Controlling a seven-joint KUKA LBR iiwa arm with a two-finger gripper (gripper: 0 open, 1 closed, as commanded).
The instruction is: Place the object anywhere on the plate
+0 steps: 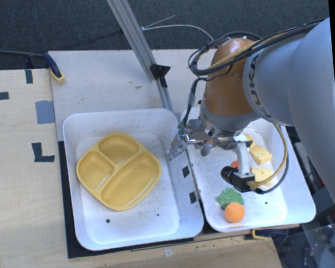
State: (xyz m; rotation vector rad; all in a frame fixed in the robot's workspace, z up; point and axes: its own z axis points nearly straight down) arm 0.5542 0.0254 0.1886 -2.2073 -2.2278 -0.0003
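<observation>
The gripper [187,140] hovers by the right bin's [296,209] left wall, and I cannot tell its grip. The orange ball [234,212] lies at the bin's near end, well apart from the yellow plate [118,171], so a grab here may catch nothing.

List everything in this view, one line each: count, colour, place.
left bin: one, white, view's left
right bin: one, white, beside it
plate: one, yellow, divided, in the left bin
round object: one, orange, right bin, near edge
leafy object: one, green, against the round object
blocks: two, pale yellow, right bin
pole: one, silver, slanting above the bins
clamp: one, yellow and blue, bench corner
arm: one, grey, orange band, from view's right
gripper: one, metallic, over the bins' shared wall
</observation>
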